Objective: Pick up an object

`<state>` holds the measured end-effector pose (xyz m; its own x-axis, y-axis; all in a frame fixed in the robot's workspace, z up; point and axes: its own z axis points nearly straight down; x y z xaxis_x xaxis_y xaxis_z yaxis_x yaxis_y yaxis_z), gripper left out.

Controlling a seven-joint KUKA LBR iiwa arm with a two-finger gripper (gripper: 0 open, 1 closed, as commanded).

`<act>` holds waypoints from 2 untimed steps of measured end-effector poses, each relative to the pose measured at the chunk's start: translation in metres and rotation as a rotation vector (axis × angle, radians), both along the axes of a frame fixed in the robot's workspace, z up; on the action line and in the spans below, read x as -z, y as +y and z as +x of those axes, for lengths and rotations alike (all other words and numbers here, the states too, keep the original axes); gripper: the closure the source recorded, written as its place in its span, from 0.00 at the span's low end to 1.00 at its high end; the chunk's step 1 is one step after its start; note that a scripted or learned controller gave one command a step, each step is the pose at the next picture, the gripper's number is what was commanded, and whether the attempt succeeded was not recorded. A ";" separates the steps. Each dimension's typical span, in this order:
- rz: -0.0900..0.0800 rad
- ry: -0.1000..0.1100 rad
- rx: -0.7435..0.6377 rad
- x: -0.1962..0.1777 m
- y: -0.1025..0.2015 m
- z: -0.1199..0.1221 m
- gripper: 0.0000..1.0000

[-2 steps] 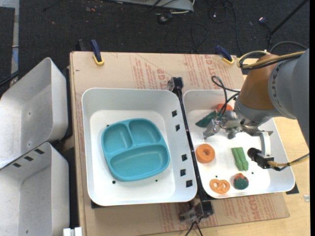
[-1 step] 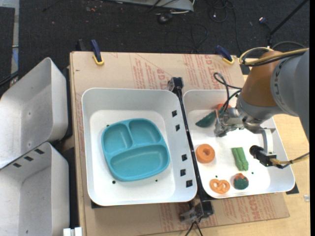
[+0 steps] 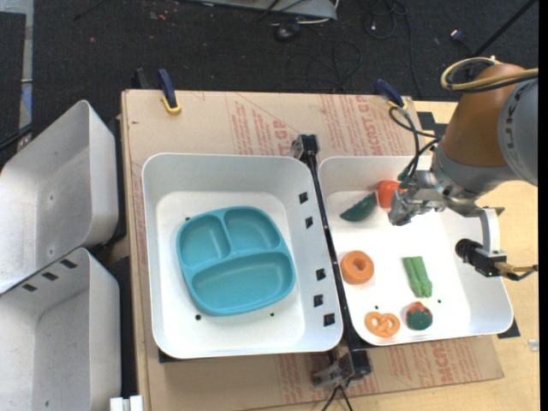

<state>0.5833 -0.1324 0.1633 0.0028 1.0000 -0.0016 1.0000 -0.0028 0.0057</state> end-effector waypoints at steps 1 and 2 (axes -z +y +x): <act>0.000 0.000 -0.005 -0.046 -0.006 0.006 1.00; 0.000 0.001 -0.005 -0.089 -0.006 0.007 1.00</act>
